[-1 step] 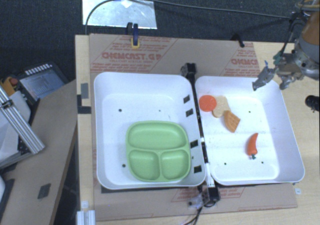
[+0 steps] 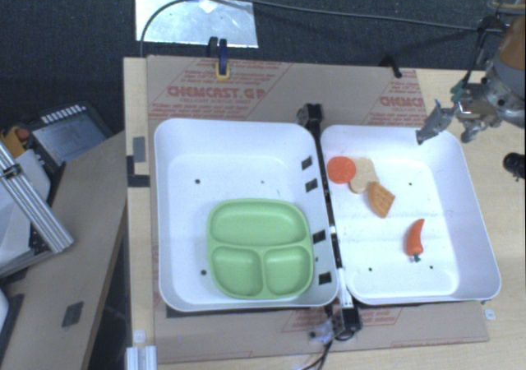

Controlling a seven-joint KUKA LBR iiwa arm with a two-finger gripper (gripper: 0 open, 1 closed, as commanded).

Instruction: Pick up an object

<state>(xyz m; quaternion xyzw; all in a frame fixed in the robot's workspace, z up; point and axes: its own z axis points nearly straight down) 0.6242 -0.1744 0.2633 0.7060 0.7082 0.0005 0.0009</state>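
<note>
**Ana:** Nearest the camera sits the green divided plate (image 2: pixel 260 247), three compartments, lying flat in the front half of the left bin (image 2: pixel 177 146). Nothing rests on it.

**Ben:** And the right bin (image 2: pixel 460 187)?

**Ana:** Four small things. An orange-red round slice (image 2: pixel 341 168) lies near the bin's back left, touching a pale beige round piece (image 2: pixel 362 176) just to its right. A tan waffle-like piece (image 2: pixel 380 199) sits just in front of the beige one, apparently touching it. A red chili pepper (image 2: pixel 415 238) lies well apart from those three, toward the middle right of the bin, its dark stem end pointing to the front.

**Ben:** Where is the arm?

**Ana:** The gripper (image 2: pixel 450 123) hangs above the back right corner of the right bin, over its rim, reaching in from the right. Its jaws stand spread apart, one finger slanting out to the left, the other shorter on the right, and nothing is between them.

**Ben:** So nothing is picked up?

**Ana:** All four pieces lie on the bin floor, well apart from the gripper. Both bins stand side by side on brown cardboard (image 2: pixel 271 89) on the tabletop (image 2: pixel 99 196), with black clips (image 2: pixel 312 115) along the seam between them.
</note>
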